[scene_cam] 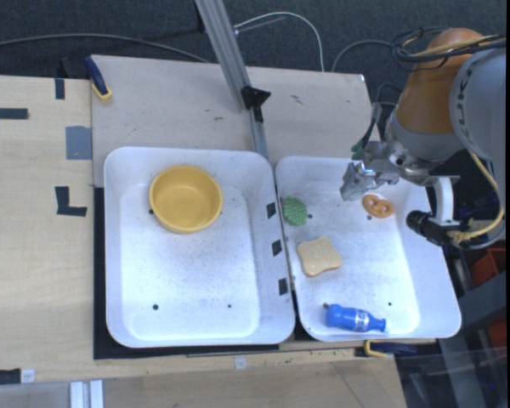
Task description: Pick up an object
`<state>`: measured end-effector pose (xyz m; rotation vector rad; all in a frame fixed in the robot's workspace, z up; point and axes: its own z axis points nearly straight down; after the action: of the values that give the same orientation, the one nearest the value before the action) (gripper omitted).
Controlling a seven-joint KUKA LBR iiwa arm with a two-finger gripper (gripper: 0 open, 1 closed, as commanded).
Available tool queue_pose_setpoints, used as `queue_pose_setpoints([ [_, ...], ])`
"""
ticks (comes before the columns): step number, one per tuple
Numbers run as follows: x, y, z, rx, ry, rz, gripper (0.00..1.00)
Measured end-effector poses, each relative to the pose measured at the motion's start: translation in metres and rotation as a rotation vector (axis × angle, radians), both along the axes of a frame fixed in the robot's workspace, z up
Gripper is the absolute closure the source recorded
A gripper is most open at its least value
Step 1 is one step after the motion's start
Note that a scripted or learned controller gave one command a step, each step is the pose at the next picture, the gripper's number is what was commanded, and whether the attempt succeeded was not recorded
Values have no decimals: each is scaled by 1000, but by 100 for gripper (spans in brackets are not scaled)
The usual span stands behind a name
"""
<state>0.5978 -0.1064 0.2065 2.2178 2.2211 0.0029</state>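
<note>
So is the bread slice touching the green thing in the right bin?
Apart. The camera view shows bare white bin floor between the bread slice and the green thing.

I count two white bins: the left bin (127, 313) and the right bin (425, 304). In them I see one yellow bowl (185, 198), one green object (295, 211), one slice of bread (319, 257), one pretzel (377, 205) and one blue bottle (354, 318).
</note>
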Motion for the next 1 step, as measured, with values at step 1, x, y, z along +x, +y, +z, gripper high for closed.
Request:
queue_pose_setpoints([
  [1, 8, 64, 6, 3, 4, 6, 100],
])
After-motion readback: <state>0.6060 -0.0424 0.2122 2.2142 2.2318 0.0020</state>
